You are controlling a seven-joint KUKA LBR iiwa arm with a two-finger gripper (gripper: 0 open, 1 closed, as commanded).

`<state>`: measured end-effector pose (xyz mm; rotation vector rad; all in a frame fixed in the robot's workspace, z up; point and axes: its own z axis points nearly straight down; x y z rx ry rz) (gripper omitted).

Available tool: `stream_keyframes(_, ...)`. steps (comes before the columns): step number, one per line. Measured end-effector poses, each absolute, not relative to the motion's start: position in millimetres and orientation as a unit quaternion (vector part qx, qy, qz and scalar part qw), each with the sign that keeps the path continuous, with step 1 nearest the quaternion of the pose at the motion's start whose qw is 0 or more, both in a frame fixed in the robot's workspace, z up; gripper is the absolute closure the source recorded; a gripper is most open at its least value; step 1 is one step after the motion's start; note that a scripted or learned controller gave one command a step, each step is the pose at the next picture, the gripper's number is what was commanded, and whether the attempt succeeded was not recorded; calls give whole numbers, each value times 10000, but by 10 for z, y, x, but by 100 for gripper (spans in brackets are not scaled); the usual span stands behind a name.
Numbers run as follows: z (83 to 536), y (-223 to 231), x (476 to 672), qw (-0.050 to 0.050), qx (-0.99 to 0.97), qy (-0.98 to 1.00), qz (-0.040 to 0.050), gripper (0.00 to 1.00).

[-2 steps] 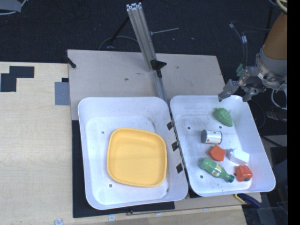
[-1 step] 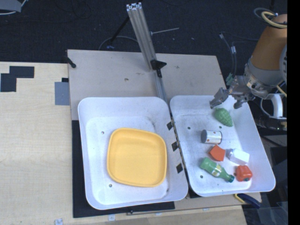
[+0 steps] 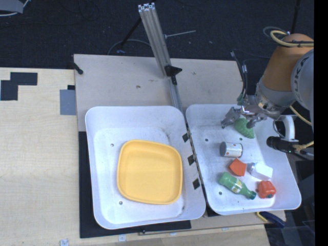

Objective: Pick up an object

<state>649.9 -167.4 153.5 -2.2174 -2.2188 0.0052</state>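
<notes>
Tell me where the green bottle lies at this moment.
The green bottle lies in the right bin, near its front edge, between the orange block and the red object.

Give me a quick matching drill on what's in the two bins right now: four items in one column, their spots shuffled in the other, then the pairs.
Items:
1. yellow plate
2. silver can
3. green bottle
4. light green object

Places:
A. right bin, near front edge, lying on its side
B. left bin, middle
C. right bin, far end, just under the gripper
D. right bin, centre, lying on its side

Pairs: 1-B, 2-D, 3-A, 4-C
</notes>
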Motion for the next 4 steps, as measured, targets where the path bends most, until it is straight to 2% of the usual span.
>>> stream_keyframes(1,908,-1662,6527,24,-7068,-7074,17,0)
stream_keyframes(2,1044,-1666,6544,0,-7066,-7076,2,100)
stream_keyframes(4,2005,-1639,6710,-18,-7070,-7073,-12,100)
